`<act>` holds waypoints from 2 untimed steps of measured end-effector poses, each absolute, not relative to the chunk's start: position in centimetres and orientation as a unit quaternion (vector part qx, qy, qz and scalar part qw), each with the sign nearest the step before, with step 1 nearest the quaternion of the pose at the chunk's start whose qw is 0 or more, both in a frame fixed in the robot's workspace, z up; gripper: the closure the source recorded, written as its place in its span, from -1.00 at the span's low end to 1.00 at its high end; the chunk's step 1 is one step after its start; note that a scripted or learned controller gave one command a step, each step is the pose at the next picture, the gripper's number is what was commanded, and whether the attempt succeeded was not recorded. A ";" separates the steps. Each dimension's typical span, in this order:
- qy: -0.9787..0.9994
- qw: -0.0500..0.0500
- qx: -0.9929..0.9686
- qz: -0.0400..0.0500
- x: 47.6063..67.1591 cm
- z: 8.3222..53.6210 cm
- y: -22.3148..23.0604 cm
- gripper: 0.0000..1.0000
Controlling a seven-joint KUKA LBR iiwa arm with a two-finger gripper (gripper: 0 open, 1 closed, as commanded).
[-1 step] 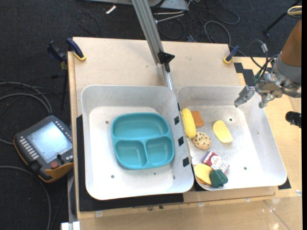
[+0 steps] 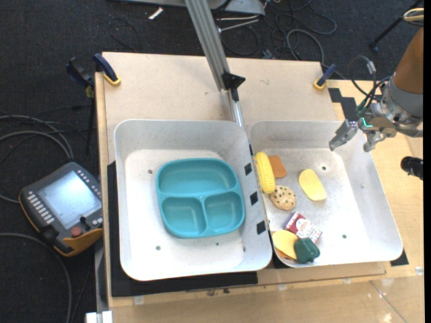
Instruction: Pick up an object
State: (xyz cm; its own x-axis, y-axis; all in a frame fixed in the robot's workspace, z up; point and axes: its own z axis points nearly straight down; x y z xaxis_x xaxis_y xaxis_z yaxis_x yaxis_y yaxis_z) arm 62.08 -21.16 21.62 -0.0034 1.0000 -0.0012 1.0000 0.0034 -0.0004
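The right bin (image 2: 363, 200) holds several toy foods: a corn cob (image 2: 264, 171), an orange slab (image 2: 277, 168) behind it, a cookie (image 2: 283, 197), a pale yellow piece (image 2: 312, 184), a red-and-white packet (image 2: 306, 228), a yellow piece (image 2: 283, 242) and a dark green piece (image 2: 306, 250). My gripper (image 2: 355, 138) hangs open over the bin's far right rim, its two fingers spread with nothing between them. It is well to the right of and above the pale yellow piece.
A teal divided tray (image 2: 201, 197) lies in the left bin (image 2: 135, 180). A slanted metal pole (image 2: 210, 36) crosses the bench behind the bins. Yellow clamps (image 2: 111, 78) sit at the bench's back corners. A teach pendant (image 2: 64, 207) lies on the floor at left.
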 end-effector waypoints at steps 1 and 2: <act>0.709 -0.002 0.706 -0.001 62.7 16.2 -20.6 -1.00; 0.708 -0.002 0.706 -0.002 62.8 9.8 -20.5 -1.00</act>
State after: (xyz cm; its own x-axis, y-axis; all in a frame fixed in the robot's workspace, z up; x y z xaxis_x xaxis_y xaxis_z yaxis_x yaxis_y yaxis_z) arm 62.81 -20.46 9.78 -0.0038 1.0000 0.0007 1.0000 0.0038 -0.0049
